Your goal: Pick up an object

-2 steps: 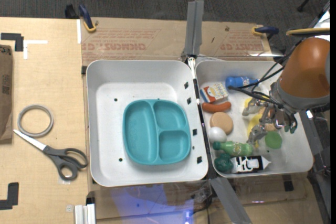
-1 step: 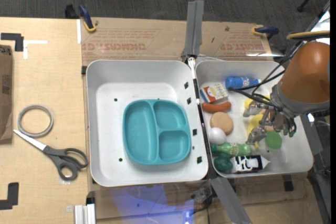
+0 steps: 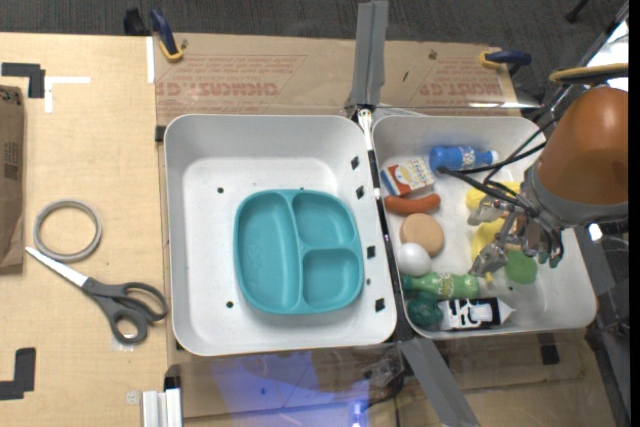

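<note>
The right bin (image 3: 560, 310) holds several objects: a blue bottle (image 3: 462, 158), a small red and white carton (image 3: 410, 177), a sausage (image 3: 413, 204), a tan round piece (image 3: 422, 234), a white ball (image 3: 413, 258), and a green bottle with a black and white label (image 3: 452, 303). My gripper (image 3: 508, 243) is low in this bin on its right side. It sits over a yellow object (image 3: 484, 213) and just above a small green object (image 3: 521, 269). The wrist and cables hide part of both.
The left bin (image 3: 190, 165) holds a teal divided plate (image 3: 298, 250). On the bench to the left lie scissors (image 3: 105, 295) and a tape roll (image 3: 67, 229). The orange arm band (image 3: 595, 150) hangs over the right bin's far right edge.
</note>
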`<state>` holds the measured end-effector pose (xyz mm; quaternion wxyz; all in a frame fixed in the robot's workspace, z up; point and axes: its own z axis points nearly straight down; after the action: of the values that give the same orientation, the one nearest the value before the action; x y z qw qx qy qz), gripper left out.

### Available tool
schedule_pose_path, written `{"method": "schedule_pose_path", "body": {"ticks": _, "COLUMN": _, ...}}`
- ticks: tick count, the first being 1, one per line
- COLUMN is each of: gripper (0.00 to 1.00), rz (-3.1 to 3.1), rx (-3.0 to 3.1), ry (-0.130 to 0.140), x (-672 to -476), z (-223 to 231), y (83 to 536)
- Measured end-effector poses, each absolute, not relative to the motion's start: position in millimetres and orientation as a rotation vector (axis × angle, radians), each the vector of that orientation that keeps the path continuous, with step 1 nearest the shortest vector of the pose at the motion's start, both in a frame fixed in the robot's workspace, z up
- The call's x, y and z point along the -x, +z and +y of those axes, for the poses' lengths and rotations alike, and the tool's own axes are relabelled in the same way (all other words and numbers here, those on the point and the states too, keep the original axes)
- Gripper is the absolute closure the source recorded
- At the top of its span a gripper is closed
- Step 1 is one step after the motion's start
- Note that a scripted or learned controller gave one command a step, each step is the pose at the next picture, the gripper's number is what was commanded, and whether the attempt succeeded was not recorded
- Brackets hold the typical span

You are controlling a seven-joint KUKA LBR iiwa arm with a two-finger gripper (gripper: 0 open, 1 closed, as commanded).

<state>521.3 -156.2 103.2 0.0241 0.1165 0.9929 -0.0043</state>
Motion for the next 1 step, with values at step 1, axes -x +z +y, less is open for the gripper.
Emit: {"method": "schedule_pose_path", "body": {"ticks": 1, "gripper": 0.00, "rz": 3.066, "rx": -0.479, "ry": -0.014, "x": -522.0, "z": -158.5, "y": 101.1}}
